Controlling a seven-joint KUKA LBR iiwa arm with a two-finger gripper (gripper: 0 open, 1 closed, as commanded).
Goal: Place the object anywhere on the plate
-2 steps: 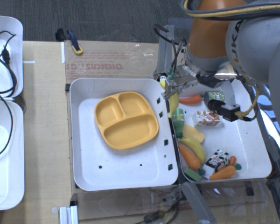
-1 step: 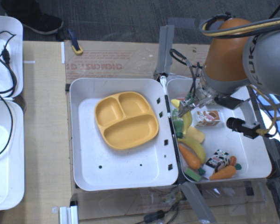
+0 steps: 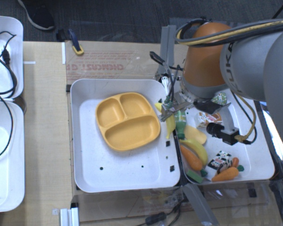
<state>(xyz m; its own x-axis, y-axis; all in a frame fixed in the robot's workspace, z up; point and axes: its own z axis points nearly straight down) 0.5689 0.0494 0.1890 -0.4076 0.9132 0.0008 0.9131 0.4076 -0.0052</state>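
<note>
the hand [image 3: 172, 108] is seen low at the wall between the bins, its grip not discernible. the yellow plate [image 3: 127, 121] lies bare in the left bin [image 3: 122, 175]; toy food [image 3: 195, 147] is heaped in the right bin [image 3: 259, 149], so placing remains undone.

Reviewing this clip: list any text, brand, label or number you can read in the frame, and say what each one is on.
"KUKA", partly seen, running vertically on the grey arm.
Red print on the cardboard behind the bins: reversed and upside down, too blurred to read.
Labels on the small packets in the right bin: too small to read.
The yellow plate carries no text.
</note>
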